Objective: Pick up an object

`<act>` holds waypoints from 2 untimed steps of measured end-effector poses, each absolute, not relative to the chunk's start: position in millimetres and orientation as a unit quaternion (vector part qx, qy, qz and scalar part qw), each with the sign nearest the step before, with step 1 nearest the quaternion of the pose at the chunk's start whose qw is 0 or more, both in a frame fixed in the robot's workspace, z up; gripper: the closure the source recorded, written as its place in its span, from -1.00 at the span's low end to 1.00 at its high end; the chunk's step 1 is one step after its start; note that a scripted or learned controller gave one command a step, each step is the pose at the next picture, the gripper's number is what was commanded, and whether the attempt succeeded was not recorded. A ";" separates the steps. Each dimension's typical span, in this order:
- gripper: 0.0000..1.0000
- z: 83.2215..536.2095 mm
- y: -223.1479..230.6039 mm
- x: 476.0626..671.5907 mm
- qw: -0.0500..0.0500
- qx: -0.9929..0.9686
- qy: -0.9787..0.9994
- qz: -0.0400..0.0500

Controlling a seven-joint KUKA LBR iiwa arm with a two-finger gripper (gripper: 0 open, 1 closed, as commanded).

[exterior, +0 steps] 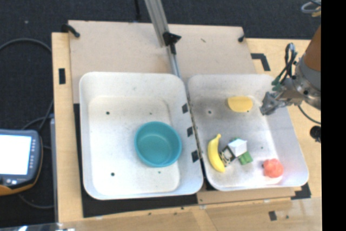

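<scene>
Since nothing sits between the fingers yet, you have the whole pick ahead of you, so look over the right white bin (281, 132) from its near edge outward. Nearest, at the right corner, lies a small red rounded object (273, 168), probably light and soft, and likely to roll if nudged. Left of it sit a small green block (245, 158) and a white and dark boxy piece (234, 147), touching or nearly so; they crowd each other, so a clean closing there looks doubtful. Just left again lies a yellow toy banana (215, 153), smooth, curved and probably slick; take it across its narrow middle. Farther back, well apart from that cluster, rests a yellow oval object (240, 104), alone on bare floor. Judge this the easiest target: grip across its short width from above.

Just to its right, the grey two-finger gripper (267, 107) hangs over the bin, holding nothing; whether its fingers are spread or closed you cannot tell. In the left white bin (97, 89) a teal round plastic bowl (157, 143) stands upright, stiff, best taken by its rim.
</scene>
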State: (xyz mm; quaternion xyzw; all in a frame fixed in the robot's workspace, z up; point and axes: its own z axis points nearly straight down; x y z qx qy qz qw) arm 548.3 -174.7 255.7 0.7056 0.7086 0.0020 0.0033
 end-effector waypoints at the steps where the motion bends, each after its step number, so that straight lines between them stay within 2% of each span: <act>1: 1.00 250.7 -114.0 561.9 0.000 0.704 0.710 0.001; 2: 1.00 257.7 -66.4 568.0 0.001 0.704 0.710 0.002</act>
